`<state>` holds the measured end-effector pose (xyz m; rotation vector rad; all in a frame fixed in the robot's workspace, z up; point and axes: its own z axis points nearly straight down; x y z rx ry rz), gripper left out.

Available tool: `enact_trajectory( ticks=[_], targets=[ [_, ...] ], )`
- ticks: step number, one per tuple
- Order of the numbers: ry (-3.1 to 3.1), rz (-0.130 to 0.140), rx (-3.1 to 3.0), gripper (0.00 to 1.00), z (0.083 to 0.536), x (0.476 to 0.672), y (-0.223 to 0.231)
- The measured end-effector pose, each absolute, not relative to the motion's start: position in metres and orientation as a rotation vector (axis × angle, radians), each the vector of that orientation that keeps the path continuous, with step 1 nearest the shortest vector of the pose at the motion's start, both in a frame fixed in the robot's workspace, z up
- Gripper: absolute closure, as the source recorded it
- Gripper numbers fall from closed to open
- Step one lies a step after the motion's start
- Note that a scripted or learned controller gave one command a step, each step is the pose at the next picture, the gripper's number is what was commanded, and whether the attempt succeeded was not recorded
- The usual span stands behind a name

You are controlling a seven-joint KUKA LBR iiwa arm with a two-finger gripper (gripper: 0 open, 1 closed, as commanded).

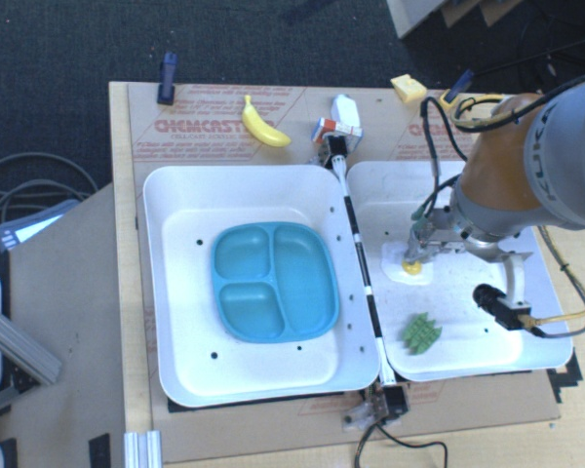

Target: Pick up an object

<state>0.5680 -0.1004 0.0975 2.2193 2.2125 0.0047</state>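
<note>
Nearest the camera, in the right bin, lay a small green toy, well clear of the arm. Just beyond it, toward the middle of the same bin, we saw a flat white-and-yellow piece, perhaps a toy fried egg, and the gripper stood directly over it, its tip at or touching the egg's top. We could not tell how the jaws stood, since the wrist hid them. We judged the step in hand to be the descent onto the egg. To do it well, the jaws needed to straddle the piece low at its edges, because so thin an object slips out easily. The left bin held a blue divided plate. Farthest off, a banana lay on the board behind the bins.
</note>
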Motion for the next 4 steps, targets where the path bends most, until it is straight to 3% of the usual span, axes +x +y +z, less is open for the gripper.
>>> enact_trajectory(
  ticks=[1, 2, 3, 4],
  targets=[
    [2.216, 0.001, 2.222, 0.0, 0.096, 0.567, -0.1],
    [2.213, 0.003, 2.222, 1.0, 0.106, 0.567, -0.1],
    [2.214, 0.002, 2.222, 0.0, 0.106, 0.567, -0.1],
    [2.222, -0.001, 2.223, 0.0, 0.084, 0.572, -0.092]
  ],
)
